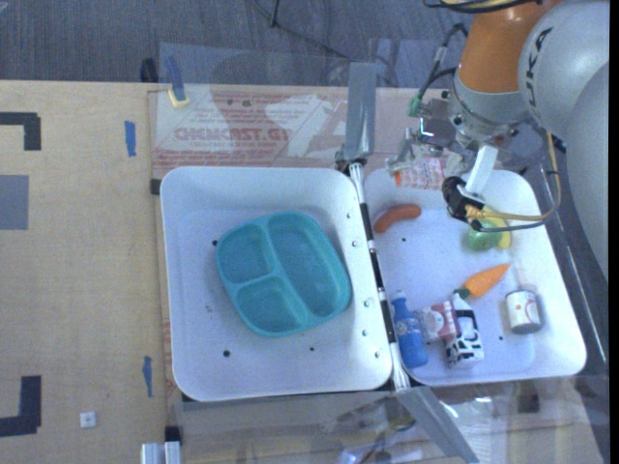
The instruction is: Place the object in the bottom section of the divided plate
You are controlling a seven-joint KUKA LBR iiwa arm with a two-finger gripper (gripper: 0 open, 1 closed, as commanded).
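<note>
Hanging over the upper edge of the right bin (546, 259), the claw (418, 153) sits low on the grey arm (571, 56). Glare and clutter make it impossible to tell whether the claw is spread or clenched, or whether it grips anything. Directly under it, seemingly touching it, lies a red-and-white packet (423, 174); whether the packet is being lifted or just rests on the bin floor cannot be told.

Just below the claw and slightly left lies a sausage (397, 217), apart from the packet. Below and to the right of the claw sits a yellow-green fruit (486, 237), and further down on that side a carrot (484, 279), tilted, with a can (522, 311) beside it on its right. Well below the claw, along the bin's near edge, are a blue bottle (409, 333), a small red carton (442, 318) and a black-and-white toy (464, 347), close together.

Well to the claw's left and lower, in the left bin (193, 211), the teal plate (282, 272) lies flat, its bottom section pointing away from the claw. Both bins rest on the desk (77, 259).
</note>
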